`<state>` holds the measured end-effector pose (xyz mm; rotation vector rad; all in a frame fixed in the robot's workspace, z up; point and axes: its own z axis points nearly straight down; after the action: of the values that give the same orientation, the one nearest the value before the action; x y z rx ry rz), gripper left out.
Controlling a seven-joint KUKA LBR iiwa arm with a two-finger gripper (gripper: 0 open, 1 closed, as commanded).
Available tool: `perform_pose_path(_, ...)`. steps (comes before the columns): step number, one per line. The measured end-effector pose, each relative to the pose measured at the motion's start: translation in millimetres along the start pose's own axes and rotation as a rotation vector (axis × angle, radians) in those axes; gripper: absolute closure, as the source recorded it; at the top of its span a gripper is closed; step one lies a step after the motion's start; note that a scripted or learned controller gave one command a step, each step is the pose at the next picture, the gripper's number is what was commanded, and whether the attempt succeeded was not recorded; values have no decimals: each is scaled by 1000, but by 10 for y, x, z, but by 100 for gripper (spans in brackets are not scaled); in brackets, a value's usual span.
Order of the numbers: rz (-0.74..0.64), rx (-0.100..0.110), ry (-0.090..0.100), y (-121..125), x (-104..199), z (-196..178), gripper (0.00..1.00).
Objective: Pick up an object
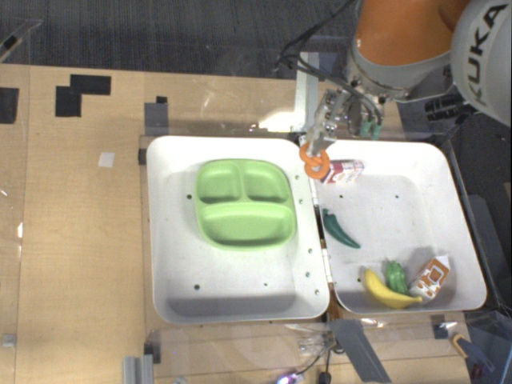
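We saw the gripper (319, 152) at the back-left corner of the right bin (448, 174), by the divider between the 2 bins. An orange ring (315, 166) hung right at its fingertips; we could not tell if it was actually clamped. The ring lay directly below the tool, just left of a small red-and-white carton (344, 170). We judged a straight lift would test the hold.
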<state>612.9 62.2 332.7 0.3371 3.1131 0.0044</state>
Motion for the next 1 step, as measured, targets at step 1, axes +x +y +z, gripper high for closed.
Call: perform_pose_path(1,-151,1,2,-415,624,252,100)
